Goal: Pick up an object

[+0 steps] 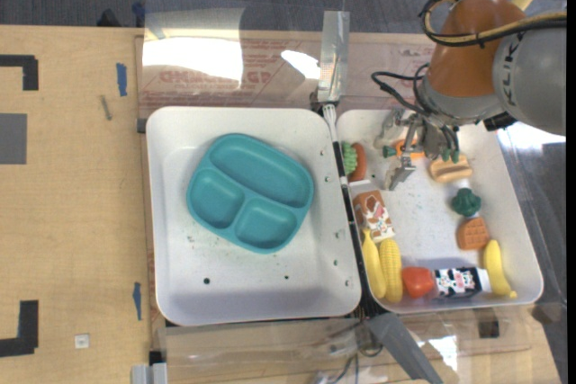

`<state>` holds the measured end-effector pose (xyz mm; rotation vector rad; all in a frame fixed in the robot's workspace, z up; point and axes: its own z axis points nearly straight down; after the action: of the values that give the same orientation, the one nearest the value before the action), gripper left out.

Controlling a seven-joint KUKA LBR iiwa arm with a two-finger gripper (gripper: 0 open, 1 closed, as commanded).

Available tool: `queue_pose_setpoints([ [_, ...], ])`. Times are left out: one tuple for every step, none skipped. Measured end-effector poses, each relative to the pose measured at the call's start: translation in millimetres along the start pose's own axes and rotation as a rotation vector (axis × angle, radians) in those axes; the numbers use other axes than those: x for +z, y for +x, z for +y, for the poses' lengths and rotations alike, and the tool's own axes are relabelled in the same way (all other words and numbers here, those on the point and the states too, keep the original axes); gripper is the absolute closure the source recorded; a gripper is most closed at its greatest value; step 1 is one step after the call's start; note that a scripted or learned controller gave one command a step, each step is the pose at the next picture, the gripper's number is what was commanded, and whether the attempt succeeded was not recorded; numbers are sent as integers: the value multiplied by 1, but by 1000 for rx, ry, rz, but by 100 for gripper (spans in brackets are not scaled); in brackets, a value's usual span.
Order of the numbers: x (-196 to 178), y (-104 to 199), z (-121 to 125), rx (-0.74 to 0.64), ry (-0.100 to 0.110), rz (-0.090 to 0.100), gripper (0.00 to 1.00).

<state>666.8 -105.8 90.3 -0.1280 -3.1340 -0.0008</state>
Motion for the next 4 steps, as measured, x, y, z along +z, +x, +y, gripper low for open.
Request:
queue_pose_setpoints([
  [-14, -5, 1, 1, 1, -26, 100],
  [-104, 6, 51, -80, -1, -27, 100],
  [-78, 124, -29, -277, 2, -7, 100],
  [-78, 124, -27, -282, 0, -8, 0],
])
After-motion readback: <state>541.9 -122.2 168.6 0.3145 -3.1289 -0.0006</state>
